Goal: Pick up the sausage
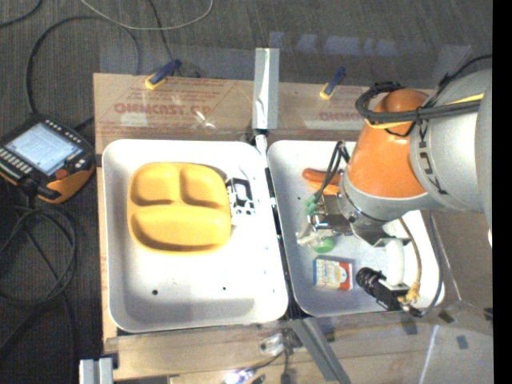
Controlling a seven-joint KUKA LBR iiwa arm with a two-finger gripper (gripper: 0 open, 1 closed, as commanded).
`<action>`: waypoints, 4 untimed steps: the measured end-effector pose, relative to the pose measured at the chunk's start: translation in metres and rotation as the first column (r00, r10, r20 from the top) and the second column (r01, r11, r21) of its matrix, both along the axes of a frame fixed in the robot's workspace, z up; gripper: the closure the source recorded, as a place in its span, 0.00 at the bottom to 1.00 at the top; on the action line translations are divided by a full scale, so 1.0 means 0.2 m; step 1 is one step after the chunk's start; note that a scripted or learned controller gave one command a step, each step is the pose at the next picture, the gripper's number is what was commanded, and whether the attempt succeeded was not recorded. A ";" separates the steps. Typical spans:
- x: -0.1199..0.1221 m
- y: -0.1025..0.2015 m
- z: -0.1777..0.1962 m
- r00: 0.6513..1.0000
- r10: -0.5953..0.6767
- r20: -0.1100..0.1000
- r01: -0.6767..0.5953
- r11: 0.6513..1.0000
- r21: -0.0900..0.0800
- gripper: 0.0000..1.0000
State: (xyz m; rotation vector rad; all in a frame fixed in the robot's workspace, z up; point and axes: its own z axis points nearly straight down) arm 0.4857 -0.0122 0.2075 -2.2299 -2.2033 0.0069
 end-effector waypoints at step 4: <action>0.08 0.09 0.29 0.868 0.496 0.007 -0.496 0.868 -0.003 1.00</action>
